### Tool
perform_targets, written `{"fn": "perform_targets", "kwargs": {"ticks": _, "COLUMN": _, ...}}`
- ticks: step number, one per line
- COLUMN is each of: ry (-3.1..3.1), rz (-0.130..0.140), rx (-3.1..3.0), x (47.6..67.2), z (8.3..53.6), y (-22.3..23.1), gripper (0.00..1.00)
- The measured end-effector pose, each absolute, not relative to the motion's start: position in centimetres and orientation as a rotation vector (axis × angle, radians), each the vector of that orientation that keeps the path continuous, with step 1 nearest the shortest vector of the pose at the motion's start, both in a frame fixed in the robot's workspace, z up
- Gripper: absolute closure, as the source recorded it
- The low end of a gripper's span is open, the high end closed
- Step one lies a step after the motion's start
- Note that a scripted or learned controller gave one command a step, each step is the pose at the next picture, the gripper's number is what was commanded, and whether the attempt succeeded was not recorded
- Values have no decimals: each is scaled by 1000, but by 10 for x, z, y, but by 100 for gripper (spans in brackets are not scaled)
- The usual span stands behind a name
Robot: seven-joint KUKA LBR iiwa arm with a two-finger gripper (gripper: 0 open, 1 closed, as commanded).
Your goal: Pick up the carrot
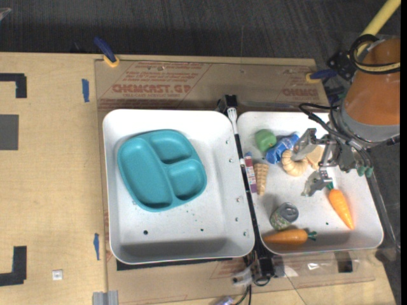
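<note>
Two carrots lie in the right bin (375, 234). One carrot (341, 209) lies slanted near the right wall, its leafy end pointing up-left. The other carrot (287, 236) lies flat along the front wall with its green stem to the right. My gripper (312, 165) hovers over the middle of the right bin, up-left of the slanted carrot, and is open with nothing between its fingers. One fingertip (316, 185) is close to that carrot's leafy end. The other finger (305, 145) is by a tan pastry (293, 163).
The right bin also holds a green toy (265, 138), a blue piece (280, 149), a small can (283, 215) and a cone-shaped toy (260, 177) by the divider. A teal sectioned tray (161, 168) lies in the left bin (127, 234).
</note>
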State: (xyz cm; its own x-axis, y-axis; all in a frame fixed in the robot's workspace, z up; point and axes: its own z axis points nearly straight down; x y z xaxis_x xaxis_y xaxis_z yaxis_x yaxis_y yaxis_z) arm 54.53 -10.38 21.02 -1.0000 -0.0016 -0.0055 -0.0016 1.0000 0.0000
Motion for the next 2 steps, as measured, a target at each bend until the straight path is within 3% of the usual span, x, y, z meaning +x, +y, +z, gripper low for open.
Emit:
{"fn": "perform_targets", "kwargs": {"ticks": 1, "ry": 3144, "rz": 2, "rx": -67, "x": 563, "z": 121, "y": -180, "gripper": 0}}
{"fn": "perform_targets", "kwargs": {"ticks": 2, "ry": 3114, "rz": -1, "rx": -312, "x": 532, "z": 89, "y": -198, "gripper": 0}}
